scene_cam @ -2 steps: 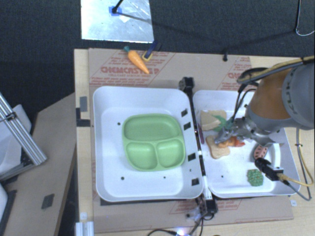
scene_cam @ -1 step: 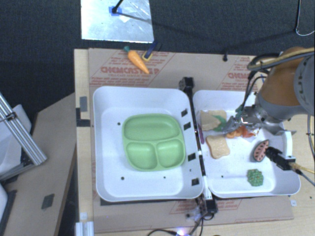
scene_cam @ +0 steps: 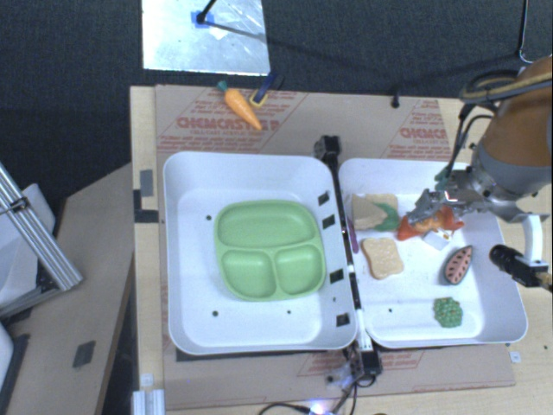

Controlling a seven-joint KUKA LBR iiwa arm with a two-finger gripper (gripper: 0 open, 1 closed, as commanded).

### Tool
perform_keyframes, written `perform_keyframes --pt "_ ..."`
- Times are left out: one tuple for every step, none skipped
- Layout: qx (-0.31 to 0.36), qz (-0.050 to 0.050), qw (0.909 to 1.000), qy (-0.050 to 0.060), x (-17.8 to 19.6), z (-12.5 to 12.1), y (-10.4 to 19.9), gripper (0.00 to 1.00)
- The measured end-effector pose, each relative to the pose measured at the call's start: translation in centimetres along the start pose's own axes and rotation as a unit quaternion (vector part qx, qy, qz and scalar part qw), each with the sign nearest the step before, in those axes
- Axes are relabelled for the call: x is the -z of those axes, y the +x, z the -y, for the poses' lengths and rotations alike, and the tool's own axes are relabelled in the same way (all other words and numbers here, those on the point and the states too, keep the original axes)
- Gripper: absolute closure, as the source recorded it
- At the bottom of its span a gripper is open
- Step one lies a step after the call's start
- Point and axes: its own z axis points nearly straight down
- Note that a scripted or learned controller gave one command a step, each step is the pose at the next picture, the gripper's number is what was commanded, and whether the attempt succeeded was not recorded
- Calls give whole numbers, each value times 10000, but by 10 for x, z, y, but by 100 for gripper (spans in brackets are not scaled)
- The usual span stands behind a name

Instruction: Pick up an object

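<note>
Evenly and brightly lit from above, with soft faint shadows inside the 2 white bins. Glare on the foil sheet. Slightly grainy overall.

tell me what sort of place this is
Probably a robot lab test bench: two white bins on cardboard, toy food like a bread slice and broccoli, and a grey-orange arm reaching in.

My arm is grey with an orange band. Both bins are white; the left holds a pale green tray. The right has tan toast, green broccoli and a red-orange toy.
</note>
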Motion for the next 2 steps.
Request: perform_keyframes --pt "4 -5 10000 17 9 -1 0 100" --pt "37 -14 10000 7 19 -31 48 100"
